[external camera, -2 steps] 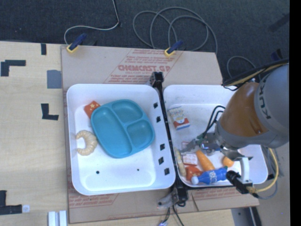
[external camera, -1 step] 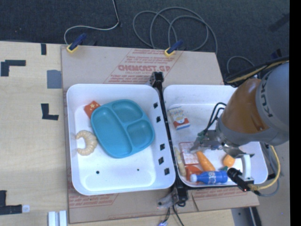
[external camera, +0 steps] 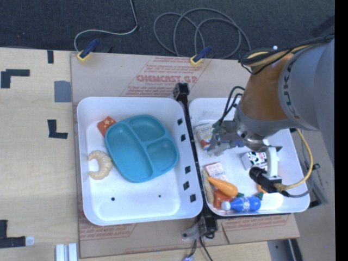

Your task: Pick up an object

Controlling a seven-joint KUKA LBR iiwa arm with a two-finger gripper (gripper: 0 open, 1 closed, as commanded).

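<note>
1. The gripper (external camera: 220, 143) hangs low over the right bin (external camera: 298, 162); whether its jaws are spread or pressed together cannot be told.
2. Just below it lie a small packet (external camera: 214, 171), a carrot (external camera: 224, 186) and a blue bottle (external camera: 244, 204).
3. The left bin (external camera: 87, 189) holds a blue divided plate (external camera: 141, 147), a beige ring (external camera: 100, 164) and an orange block (external camera: 105, 125).
4. Both bins rest on cardboard (external camera: 109, 75) on a wooden bench (external camera: 27, 173).

You can read red print, roughly "CHEMCAST GP", on the brown board (external camera: 163, 80) under the bins, and part of "KUKA" on the arm (external camera: 286, 94); other labels are too small.
</note>
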